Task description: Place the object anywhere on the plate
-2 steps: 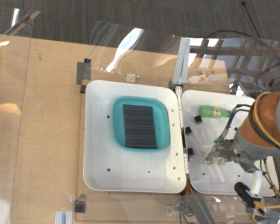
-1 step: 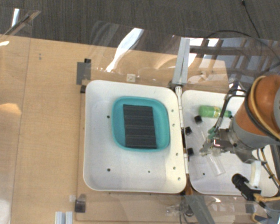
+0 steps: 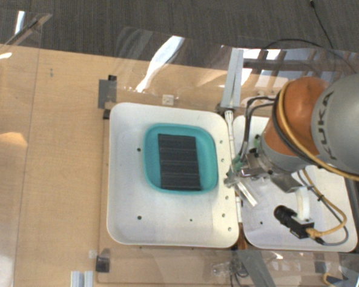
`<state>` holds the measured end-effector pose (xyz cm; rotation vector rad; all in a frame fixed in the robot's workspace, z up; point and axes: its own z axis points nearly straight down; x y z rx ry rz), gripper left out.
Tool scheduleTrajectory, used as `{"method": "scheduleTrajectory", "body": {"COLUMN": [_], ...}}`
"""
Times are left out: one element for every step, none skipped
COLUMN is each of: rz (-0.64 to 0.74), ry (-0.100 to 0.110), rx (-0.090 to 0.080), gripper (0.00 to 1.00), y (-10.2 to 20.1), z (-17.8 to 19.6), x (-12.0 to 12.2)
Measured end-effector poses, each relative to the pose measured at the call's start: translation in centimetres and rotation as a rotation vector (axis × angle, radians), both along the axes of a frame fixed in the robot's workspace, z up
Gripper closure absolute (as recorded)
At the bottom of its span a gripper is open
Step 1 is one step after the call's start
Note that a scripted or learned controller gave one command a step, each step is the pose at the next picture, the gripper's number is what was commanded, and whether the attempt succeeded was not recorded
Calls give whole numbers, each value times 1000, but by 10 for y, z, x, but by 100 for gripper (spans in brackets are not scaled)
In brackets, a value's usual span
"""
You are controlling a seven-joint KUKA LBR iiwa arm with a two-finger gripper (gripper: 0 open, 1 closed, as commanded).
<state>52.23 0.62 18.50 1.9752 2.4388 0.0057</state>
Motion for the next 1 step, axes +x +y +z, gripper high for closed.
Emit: {"method": "scheduleTrajectory", "body": {"rz": [0], "ry": [0], "rx": [0], "gripper": [0], "y": [0], "z": [0], "x": [0]}}
